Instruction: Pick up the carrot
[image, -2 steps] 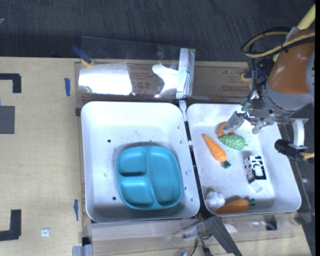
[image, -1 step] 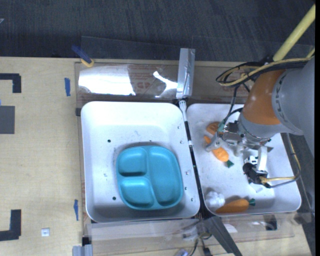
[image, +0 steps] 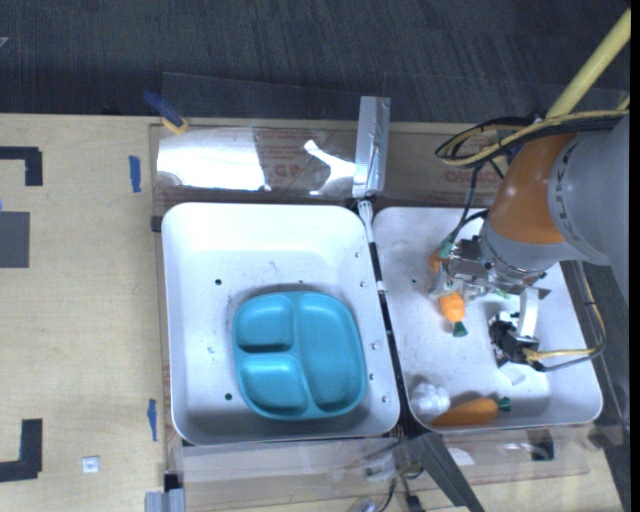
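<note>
Your claw (image: 462, 292) is hovering right over the small carrot (image: 454, 308) to grab it; I cannot tell its grip.

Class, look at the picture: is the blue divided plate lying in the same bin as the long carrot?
No. The blue plate lies in the left bin, while the long carrot lies in the right bin.

Bright, even overhead light fills the scene. Strong glare streaks the clear panel (image: 255, 160) behind the bins. Shadows are soft and short. The picture is slightly soft and grainy, lacking fine detail.
</note>
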